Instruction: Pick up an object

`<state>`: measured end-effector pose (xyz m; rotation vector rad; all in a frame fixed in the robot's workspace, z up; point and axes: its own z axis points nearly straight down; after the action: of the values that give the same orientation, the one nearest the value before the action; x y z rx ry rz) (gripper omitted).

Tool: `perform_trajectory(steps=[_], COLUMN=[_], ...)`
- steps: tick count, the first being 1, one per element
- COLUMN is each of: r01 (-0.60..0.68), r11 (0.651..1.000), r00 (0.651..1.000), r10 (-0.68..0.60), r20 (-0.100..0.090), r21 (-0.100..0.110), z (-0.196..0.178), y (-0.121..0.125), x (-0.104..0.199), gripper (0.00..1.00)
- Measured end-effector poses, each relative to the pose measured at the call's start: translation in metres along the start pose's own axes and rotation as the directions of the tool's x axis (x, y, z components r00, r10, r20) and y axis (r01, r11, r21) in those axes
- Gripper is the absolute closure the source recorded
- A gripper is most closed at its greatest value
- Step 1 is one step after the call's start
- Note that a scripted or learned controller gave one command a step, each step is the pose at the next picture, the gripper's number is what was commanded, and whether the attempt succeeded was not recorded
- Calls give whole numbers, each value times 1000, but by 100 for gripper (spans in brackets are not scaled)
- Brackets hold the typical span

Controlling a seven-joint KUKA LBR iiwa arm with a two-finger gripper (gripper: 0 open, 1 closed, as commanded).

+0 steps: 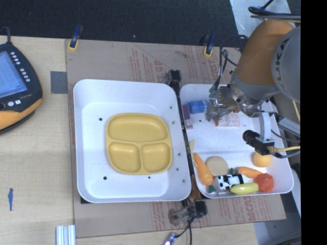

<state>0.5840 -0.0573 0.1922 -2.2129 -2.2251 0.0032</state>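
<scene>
My gripper [218,110] is low in the back part of the right bin [230,137]. It hangs just right of a small blue block [196,107] and over the back edge of a white and red packet [228,120]. Nothing can be made out in its grasp. At the bin's front lie an orange carrot [203,169], a beige round piece [217,164], a black and white toy [227,181], a yellow banana [244,189], a red tomato [264,182], a second carrot [250,172] and a yellow lemon [261,160].
The left bin [92,137] holds a yellow divided plate [139,142]. A black cable part [255,140] hangs over the right bin's right side. A pendant [13,88] lies at the bench's far left. Clamps [75,37] pin the cardboard at the back.
</scene>
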Motion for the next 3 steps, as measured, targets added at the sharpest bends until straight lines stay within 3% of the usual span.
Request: perform_trajectory(steps=[1,2,3], r01=[-2,-1,-4], r11=[1000,1000,1000], r00=[1000,1000,1000], r10=[2,1,4], r20=[2,1,1], r21=[2,-2,2], z=[85,42,101], y=[15,9,8], x=[-76,-47,-117], gripper=[100,100,100])
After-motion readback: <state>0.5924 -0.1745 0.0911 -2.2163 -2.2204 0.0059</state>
